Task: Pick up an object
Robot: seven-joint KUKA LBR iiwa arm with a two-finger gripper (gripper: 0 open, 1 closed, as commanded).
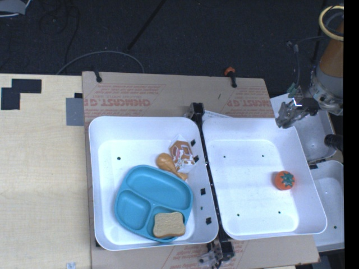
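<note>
While the gripper (286, 116) hovers past the right bin's (252, 150) far right corner, its opening cannot be judged | tomato (284, 180) lies near that bin's right wall | step: approach | next: descend over tomato.

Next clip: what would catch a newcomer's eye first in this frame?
Most likely the bright blue plastic divided plate in the left white bin, with a tan slice of toast in its near compartment. Next, the small orange-red tomato-like toy with a green top, alone in the right white bin. The arm's tool sits above that bin's far right corner.
</note>
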